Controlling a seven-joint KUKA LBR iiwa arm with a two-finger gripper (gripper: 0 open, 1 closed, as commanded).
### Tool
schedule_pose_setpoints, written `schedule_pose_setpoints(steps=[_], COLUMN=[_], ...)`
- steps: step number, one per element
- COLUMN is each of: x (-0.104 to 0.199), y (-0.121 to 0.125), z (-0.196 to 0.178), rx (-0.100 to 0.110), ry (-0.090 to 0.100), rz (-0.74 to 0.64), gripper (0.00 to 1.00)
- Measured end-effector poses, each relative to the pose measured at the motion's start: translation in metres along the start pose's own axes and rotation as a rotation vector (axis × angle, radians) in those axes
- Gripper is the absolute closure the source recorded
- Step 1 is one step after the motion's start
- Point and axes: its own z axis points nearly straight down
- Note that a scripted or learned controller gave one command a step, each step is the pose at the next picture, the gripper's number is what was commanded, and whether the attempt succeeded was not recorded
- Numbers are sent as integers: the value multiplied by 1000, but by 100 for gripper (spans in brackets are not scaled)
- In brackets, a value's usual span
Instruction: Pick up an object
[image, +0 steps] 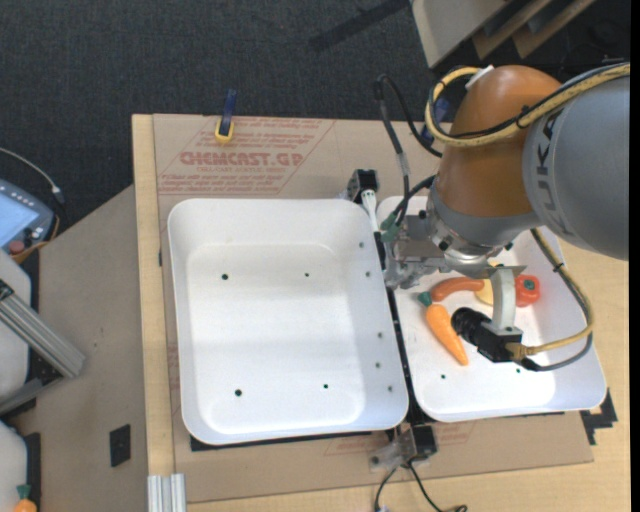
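1. You are looking down on two shallow white bins sitting side by side on a cardboard sheet (250, 150) that is carrying red printed lettering.
2. The left bin (180, 232) is showing small dark dots spaced across its floor.
3. The arm is reaching in from the right, and its orange-banded wrist is hanging over the upper-left part of the right bin (560, 385).
4. The gripper (410, 265) is sitting low against the right bin's left wall, close to the seam between the two bins. The wrist above is covering it, so you cannot tell whether the claw is apart, together, or clamped on anything.
5. The things to pick are lying in the right bin, all in its upper half.
6. A carrot (447, 333) is lying tilted on the bin floor, with its thick end pointing up-left and its tip pointing down-right.
7. A curved orange piece (458, 287) with a green end is lying just above the carrot, its green end pointing towards the gripper.
8. A small red piece (528, 290) is resting further right, well apart from the gripper.
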Motion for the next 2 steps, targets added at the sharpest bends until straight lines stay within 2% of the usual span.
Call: schedule_pose_setpoints(steps=[1, 2], x=[22, 75], y=[31, -39], z=[-86, -4], rx=[-22, 3], ry=[3, 3], rz=[-10, -13], gripper=[100, 100])
